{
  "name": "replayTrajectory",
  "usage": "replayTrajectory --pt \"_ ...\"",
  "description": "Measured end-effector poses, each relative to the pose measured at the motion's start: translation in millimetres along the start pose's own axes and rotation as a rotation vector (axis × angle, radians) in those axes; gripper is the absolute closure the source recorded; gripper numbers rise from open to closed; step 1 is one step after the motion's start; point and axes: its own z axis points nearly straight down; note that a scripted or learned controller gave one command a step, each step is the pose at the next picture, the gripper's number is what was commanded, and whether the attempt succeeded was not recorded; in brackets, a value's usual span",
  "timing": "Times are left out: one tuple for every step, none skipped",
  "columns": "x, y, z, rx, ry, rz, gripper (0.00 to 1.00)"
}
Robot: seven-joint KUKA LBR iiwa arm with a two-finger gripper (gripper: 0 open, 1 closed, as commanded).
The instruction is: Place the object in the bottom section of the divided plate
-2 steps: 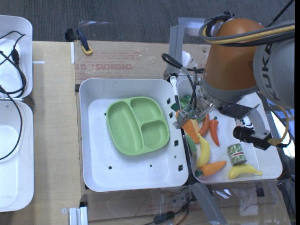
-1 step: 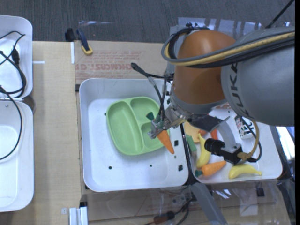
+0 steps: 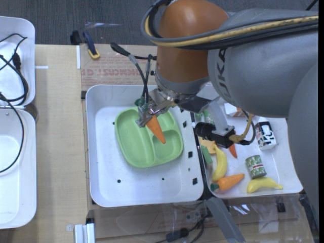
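A green divided plate (image 3: 136, 143) lies in the left white bin (image 3: 106, 176). An orange toy carrot (image 3: 156, 129) hangs tip down over the plate's right side, near the ridge between sections. My gripper (image 3: 148, 116) is above the plate's upper right part and is shut on the carrot's top end. The big orange wrist band (image 3: 187, 34) and the grey arm hide the back of both bins.
The right bin (image 3: 283, 158) holds a yellow banana (image 3: 219, 163), a second banana (image 3: 263, 186), another carrot (image 3: 229, 181), a small green can (image 3: 255, 166) and a white item (image 3: 266, 135). Black cables run near the wrist. A brown cardboard sheet (image 3: 109, 70) lies behind the left bin.
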Motion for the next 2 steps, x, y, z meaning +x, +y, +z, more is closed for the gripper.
replayTrajectory --pt "0 0 0 0.0 0.0 0.0 0.0" --pt "-33 52 33 0.0 0.0 0.088 0.0"
